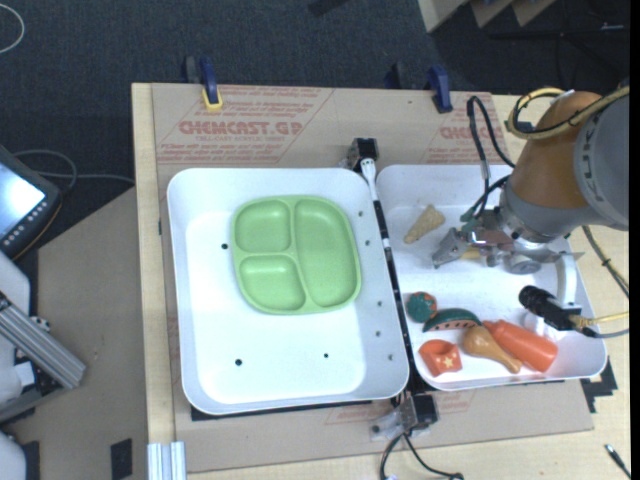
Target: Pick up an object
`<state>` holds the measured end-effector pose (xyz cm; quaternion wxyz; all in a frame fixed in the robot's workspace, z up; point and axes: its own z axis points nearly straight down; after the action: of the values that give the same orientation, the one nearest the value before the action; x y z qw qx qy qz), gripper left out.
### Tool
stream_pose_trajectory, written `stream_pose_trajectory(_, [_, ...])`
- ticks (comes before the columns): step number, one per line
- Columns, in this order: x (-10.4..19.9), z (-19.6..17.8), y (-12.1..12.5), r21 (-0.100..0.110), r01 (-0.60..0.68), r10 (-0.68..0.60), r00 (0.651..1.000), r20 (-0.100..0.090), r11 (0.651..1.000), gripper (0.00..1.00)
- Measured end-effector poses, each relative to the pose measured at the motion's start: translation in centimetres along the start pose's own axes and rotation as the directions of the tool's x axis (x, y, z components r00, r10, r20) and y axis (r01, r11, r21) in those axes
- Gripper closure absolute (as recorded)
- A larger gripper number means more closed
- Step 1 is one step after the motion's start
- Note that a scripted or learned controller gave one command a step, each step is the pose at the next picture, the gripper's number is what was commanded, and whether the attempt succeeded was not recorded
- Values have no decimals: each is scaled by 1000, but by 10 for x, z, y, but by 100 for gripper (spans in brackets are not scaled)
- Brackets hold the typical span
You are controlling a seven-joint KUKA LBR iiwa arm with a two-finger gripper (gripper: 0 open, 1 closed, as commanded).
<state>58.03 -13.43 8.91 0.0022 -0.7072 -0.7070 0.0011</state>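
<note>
Your gripper sits low in the right bin; you can't tell its grip from here. Just beside it lies a tan wedge. Near the front edge: red-green ball, orange carrot, tan pear. Left bin holds a green divided plate.

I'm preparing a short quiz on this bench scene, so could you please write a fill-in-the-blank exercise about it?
1. The green divided plate lies in the ____ bin.
2. The plate has ____ compartments.
3. The gripper hangs over the ____ bin.
4. The orange carrot toy lies at that bin's ____ edge, beside a pear-shaped toy.

Missing words: left; three; right; front
</note>
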Motion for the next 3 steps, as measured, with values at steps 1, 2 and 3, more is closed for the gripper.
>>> stream_pose_trajectory(1, [-1,-13,1,-6,-1,1,1000,2,1000,100])
stream_pose_trajectory(2, [4,-75,7,-11,2,-2,1000,3,1000,100])
stream_pose_trajectory(3, [11,-131,14,-9,2,-2,1000,3,1000,100])
